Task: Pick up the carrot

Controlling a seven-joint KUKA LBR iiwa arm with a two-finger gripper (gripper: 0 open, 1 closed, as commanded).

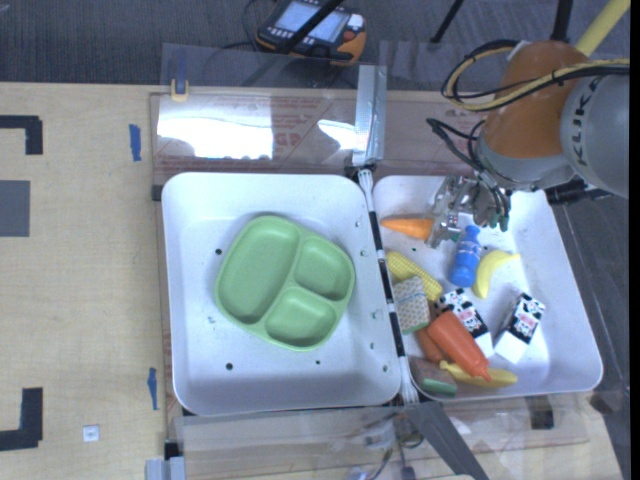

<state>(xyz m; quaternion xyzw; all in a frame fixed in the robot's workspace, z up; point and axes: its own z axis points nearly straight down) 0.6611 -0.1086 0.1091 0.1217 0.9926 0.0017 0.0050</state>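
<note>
In the right bin [570, 298], the carrot [462, 340] at six o'clock is hemmed in: a cracker [411, 303] at ten o'clock, a small carton [466, 313] touching at twelve, yellow pieces [480, 373] underneath at five. Bare floor lies open at three o'clock. The left bin [190, 268] has open margins around the green plate [286, 280].

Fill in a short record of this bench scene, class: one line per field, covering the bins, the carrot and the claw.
left bin: holds a green divided plate
right bin: holds a heap of toy food
carrot: large, orange, lying near the front of the right bin
small carrot: at the back, just left of the claw
claw: low over the back of the right bin
blue bottle: just in front of the claw
</note>
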